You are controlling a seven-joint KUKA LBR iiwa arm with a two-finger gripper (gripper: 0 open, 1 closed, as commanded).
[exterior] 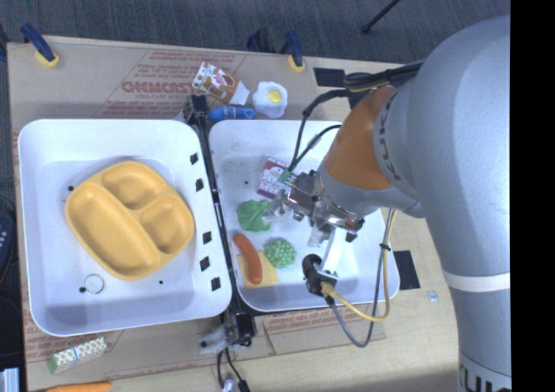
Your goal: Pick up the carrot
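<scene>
Camera view shows the carrot (pixel 249 258) lying near the front of the right bin (pixel 379 282), close to the wall between the two bins. Its front end rests on a flat yellow slice (pixel 269 277). Just beside it is a bumpy green ball (pixel 279 252). A bit farther back is a leafy green toy (pixel 253 214). The gripper (pixel 284 201) hangs right next to that toy, apart from the carrot. I cannot tell how open the gripper is, or if it has anything in it. Behind it is a small box (pixel 276 178). Past the bin sits a toy egg (pixel 271 98).

The gripper could go down where it is and grab the leafy toy by mistake. The carrot is also close to the wall, so the gripper could bump the wall or push the carrot away. It might lift the yellow slice too.
</scene>
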